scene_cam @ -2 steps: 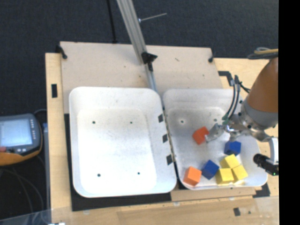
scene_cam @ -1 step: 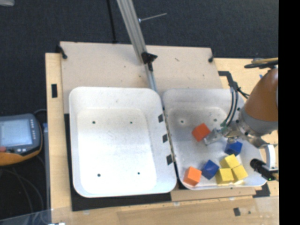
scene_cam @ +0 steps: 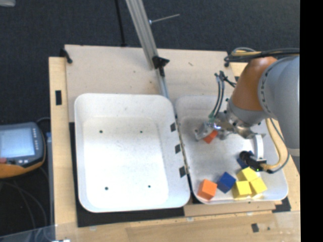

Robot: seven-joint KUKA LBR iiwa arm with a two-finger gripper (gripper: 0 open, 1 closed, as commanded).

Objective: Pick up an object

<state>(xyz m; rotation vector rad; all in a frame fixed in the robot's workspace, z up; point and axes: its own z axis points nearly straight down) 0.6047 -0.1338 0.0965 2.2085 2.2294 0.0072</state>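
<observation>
Orange cube (scene_cam: 207, 188), well below end effector (scene_cam: 208, 132)

Arm reaching in from the right, wrist bent downward.
Gripper (scene_cam: 208, 133) low, fingers closed around a small orange-red block (scene_cam: 210, 136).

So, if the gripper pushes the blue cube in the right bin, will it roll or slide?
The blue cube has flat faces, so it would probably slide rather than roll. It looks rigid and likely light. It sits close to an orange cube and yellow blocks, so a push may shift them too.
</observation>
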